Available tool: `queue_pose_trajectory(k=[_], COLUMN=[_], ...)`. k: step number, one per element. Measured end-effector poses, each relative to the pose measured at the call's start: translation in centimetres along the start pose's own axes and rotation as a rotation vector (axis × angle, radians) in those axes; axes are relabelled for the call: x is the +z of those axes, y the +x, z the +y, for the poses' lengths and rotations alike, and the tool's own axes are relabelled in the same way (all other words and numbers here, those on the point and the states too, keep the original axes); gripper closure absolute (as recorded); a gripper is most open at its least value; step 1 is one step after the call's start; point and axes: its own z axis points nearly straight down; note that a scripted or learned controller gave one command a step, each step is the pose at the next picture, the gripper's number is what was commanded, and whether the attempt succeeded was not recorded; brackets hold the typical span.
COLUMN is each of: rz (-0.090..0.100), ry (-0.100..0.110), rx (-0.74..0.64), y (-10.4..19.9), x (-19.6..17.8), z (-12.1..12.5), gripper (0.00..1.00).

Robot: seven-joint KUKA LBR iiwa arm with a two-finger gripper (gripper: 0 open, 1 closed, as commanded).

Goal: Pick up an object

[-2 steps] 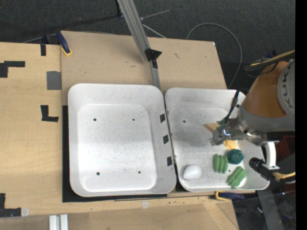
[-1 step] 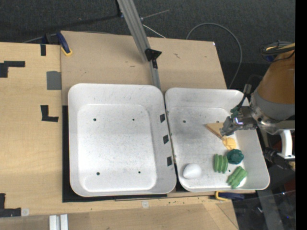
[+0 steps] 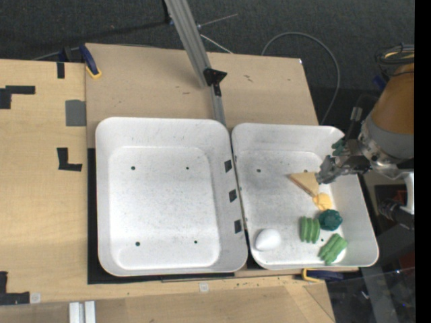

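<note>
The objects lie in the right bin [image 3: 269,140], clustered from its middle toward 5 o'clock. A tan wedge [image 3: 304,181] sits near the bin's centre-right, its point aimed toward 9 o'clock. Touching it at its 5 o'clock side is a small yellow piece [image 3: 324,200]. Just below that lies a dark teal ball [image 3: 330,219], and beside it at 9 o'clock a green ridged piece [image 3: 310,229]. A second green piece [image 3: 332,248] rests near the bin's 5 o'clock corner, with some white showing under it. A white egg [image 3: 268,239] lies well apart at the bin's 7 o'clock side.

The claw [image 3: 327,172] hangs over the wedge's 3 o'clock end, very close to or touching it; whether its fingers are apart or together cannot be told, and nothing is seen held. The arm [image 3: 397,120] comes in from 3 o'clock.

The left bin [image 3: 108,180] sits against the right one on the tabletop [image 3: 148,79]. A grey pole [image 3: 192,36] slants in from 12 o'clock.
</note>
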Motion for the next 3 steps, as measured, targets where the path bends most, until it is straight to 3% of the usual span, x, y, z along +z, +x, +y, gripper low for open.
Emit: queue_pose_trajectory(k=[3], rz=[0.003], ry=[0.005], rx=[-0.006], y=[16.2], x=[-0.7], z=[-0.4], gripper=[1.0])
